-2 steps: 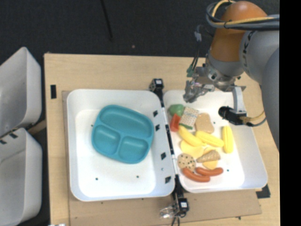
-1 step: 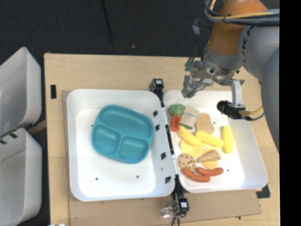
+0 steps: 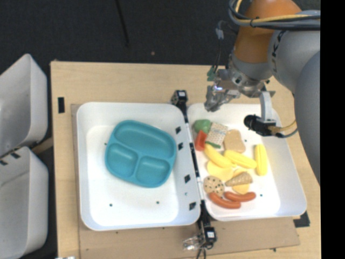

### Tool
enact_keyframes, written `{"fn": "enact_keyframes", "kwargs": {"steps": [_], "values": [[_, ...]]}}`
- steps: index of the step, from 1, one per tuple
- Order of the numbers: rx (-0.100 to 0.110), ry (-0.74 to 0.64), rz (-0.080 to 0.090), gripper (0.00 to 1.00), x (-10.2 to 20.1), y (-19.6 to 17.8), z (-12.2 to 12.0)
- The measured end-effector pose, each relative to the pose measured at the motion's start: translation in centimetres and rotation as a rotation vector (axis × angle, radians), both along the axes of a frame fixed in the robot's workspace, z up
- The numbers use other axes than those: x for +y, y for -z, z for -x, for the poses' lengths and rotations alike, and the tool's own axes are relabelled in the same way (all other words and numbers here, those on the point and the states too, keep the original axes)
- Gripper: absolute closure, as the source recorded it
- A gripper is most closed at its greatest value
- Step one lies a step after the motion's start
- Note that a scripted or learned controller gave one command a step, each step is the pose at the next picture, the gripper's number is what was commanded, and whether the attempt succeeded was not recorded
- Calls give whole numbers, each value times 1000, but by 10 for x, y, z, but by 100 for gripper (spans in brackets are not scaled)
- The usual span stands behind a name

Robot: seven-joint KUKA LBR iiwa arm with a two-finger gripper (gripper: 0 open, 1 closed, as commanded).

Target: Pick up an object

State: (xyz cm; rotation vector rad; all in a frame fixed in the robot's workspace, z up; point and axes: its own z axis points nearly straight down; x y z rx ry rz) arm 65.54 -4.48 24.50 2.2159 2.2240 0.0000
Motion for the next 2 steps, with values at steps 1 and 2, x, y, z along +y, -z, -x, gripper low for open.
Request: {"fn": "enact_keyframes", "kwargs": {"steps": [1, 2], "values": [[3, 5, 1, 100, -5, -2, 15], [3, 2, 0, 100, -1, 13, 10]]}}
